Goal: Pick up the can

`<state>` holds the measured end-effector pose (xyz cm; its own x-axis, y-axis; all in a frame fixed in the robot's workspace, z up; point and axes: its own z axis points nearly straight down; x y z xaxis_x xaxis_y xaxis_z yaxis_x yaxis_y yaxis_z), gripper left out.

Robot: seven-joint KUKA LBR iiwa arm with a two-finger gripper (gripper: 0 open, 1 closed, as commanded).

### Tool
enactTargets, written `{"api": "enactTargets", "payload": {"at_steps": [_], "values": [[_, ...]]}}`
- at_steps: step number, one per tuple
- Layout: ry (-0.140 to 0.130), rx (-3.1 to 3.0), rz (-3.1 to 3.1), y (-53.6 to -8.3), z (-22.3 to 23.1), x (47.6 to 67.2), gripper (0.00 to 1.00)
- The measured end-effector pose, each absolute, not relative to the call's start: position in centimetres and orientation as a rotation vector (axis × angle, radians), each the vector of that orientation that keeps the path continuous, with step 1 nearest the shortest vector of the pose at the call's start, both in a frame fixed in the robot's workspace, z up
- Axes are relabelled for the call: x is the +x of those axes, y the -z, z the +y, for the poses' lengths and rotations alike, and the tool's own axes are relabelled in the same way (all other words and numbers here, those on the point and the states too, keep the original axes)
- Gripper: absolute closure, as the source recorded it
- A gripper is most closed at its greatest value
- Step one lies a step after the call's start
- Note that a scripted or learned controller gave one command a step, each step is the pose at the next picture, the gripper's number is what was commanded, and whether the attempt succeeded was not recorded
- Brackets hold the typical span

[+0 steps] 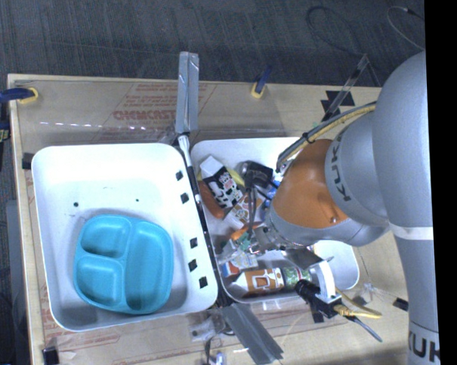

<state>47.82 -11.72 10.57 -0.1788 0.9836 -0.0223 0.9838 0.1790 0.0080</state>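
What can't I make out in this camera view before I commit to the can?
- Hand: hidden under the orange band and wrist of the arm.
- Middle of the right bin: covered by the arm.
- Can: cannot be singled out among the small, crowded items; a bottle lies at the near wall.
- Blue tray in the left bin: plainly seen.
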Motion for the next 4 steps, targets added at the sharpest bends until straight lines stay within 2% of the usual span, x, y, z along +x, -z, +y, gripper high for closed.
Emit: {"api": "enactTargets", "payload": {"at_steps": [1,2,3,4], "values": [[0.0,2.072,2.363,-18.9,-17.1,47.7,1.0],[0.0,2.072,2.364,-18.9,-17.1,47.7,0.0],[-0.011,2.161,2.261,-12.1,-20.2,58.3,0.0],[-0.002,2.324,2.11,-9.5,-21.0,65.8,0.0]]}}
